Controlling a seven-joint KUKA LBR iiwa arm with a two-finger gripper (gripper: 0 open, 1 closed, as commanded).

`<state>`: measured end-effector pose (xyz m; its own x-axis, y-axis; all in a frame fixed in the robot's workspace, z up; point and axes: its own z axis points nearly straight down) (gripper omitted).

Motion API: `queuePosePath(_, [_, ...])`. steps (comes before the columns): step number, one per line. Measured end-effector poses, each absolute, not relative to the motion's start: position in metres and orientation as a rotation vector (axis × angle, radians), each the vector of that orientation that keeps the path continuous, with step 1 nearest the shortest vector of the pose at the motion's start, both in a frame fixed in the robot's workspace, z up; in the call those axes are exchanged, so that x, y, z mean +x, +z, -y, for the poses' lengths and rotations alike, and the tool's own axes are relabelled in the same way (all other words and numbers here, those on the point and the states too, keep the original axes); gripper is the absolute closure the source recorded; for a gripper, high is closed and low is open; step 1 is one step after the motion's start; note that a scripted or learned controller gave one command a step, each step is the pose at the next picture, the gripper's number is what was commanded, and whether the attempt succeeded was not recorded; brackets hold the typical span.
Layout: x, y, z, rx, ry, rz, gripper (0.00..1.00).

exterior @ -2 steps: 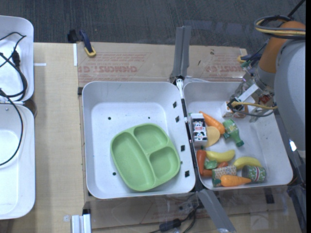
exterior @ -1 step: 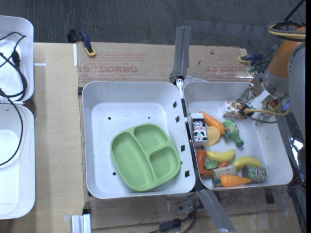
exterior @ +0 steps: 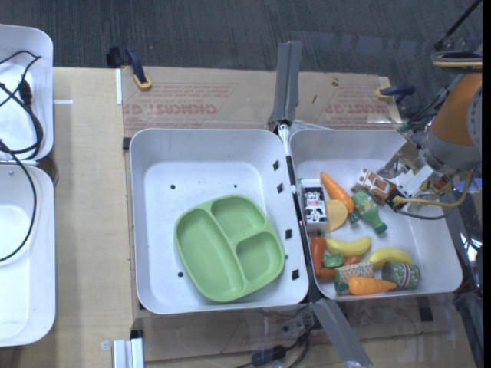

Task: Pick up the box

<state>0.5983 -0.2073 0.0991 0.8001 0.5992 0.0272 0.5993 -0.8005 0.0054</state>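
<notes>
A: Layout?

B: Slanted top-down view of a bench w/ two white bins side by side. Left bin holds a green divided plate. Right bin crowded w/ toy food.

A: Box location?

B: Box, small, white w/ dark print, lying flat on the floor of the right bin, tight against its left wall. Touching a carrot and a yellow fruit piece on its right side. Not lifted.

A: Gripper?

B: Gripper reaching in from the right, low over the upper right part of the right bin, well apart from the box (carrot and a green bottle between them). Open or clenched: can't tell, too small and cluttered there. Small brown-and-white item right at its tip; unclear what it is, or whether gripped.

A: Progress?

B: Judged early. Nothing done yet toward the box itself: no contact, no grasp, no lift. Left to do: cross to the bin's left wall, descend over the box, close on it, raise it clear.

A: Snags?

B: Probably tight quarters, w/ wall on one side and carrot on the other. Elsewhere in the right bin: banana, can.
</notes>
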Motion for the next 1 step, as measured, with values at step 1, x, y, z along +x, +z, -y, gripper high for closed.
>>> queuePosePath(1, [0.5663, 0.0995, 0.2076, -2.962, -0.046, 1.039, 0.00])
